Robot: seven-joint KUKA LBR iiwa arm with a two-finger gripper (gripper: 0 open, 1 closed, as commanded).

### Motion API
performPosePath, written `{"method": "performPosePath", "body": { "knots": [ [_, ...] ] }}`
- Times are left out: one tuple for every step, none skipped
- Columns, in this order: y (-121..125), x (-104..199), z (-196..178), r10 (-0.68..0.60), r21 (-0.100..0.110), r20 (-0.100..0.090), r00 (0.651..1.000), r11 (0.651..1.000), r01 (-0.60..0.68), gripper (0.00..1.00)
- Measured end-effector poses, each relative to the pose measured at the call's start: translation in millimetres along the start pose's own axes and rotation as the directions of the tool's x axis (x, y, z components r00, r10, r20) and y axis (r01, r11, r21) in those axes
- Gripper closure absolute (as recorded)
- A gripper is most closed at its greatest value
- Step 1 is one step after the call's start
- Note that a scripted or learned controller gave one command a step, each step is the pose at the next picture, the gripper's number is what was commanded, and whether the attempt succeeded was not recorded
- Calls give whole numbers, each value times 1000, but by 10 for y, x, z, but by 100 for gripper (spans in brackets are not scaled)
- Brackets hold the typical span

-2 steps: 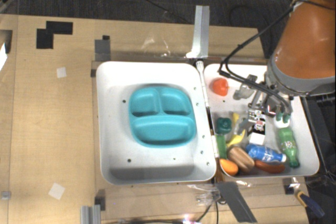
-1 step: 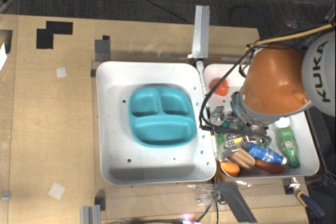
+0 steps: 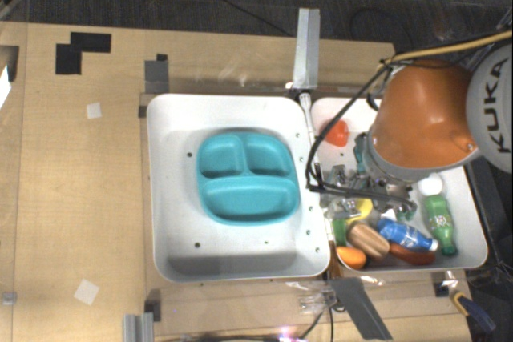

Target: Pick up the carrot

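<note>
Carrot [image 3: 337, 133] lies at back of right bin [image 3: 473, 248], one only, beside arm's orange band [image 3: 421, 120]. You see one teal tray [image 3: 244, 176] in left bin [image 3: 172, 252], one green bottle [image 3: 439, 222], one blue bottle [image 3: 407, 235]. Wooden bench [image 3: 72, 204], dark floor behind. "KU" readable on arm. Gripper [image 3: 357, 200] over clutter; grip state unreadable.

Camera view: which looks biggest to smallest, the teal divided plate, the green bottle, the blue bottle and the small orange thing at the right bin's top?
1. teal divided plate, by far.
2. green bottle and blue bottle, too alike to rank.
3. small orange thing, partly hidden by cables.
</note>
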State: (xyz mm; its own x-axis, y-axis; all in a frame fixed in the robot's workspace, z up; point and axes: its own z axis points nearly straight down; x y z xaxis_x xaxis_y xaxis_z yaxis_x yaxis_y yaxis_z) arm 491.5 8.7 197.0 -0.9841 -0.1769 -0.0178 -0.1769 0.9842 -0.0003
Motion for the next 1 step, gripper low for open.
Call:
{"method": "performPosePath", "body": {
  "knots": [
    [-271,0,-336,287,3,-7,958,958,-287,100]
  ]
}}
